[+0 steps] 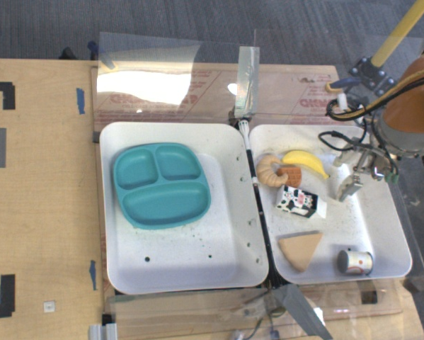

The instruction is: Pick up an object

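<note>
Banana (305,163), yellow and curved, lies in the upper part of the right bin (388,218), beside a brown pastry (271,169) and above a black-and-white carton (297,201). The gripper (350,183) hangs over the same bin, right of the banana, holding nothing; whether it is released or clenched cannot be told. A tan wedge (301,249) and a small can (355,261) lie lower in that bin. The left bin (226,239) holds a teal divided tray (161,183). Both bins sit on a cardboard-covered bench (42,190), grey floor (197,6) beyond.
</note>
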`<action>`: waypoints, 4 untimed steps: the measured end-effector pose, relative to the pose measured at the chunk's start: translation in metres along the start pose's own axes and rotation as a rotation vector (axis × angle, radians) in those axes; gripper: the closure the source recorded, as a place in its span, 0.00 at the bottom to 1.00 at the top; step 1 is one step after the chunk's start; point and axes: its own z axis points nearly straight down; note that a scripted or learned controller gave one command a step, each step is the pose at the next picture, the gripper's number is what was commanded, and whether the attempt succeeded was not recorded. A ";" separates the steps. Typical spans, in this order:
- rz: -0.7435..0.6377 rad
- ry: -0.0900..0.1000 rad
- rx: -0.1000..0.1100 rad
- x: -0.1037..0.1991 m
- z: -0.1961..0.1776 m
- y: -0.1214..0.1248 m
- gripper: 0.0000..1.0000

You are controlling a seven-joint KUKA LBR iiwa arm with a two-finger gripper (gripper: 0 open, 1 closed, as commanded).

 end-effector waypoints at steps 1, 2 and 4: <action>-0.005 -0.011 0.000 -0.003 -0.013 0.003 1.00; 0.273 0.007 -0.002 0.051 -0.055 0.069 1.00; 0.946 0.012 0.000 0.132 -0.128 0.214 1.00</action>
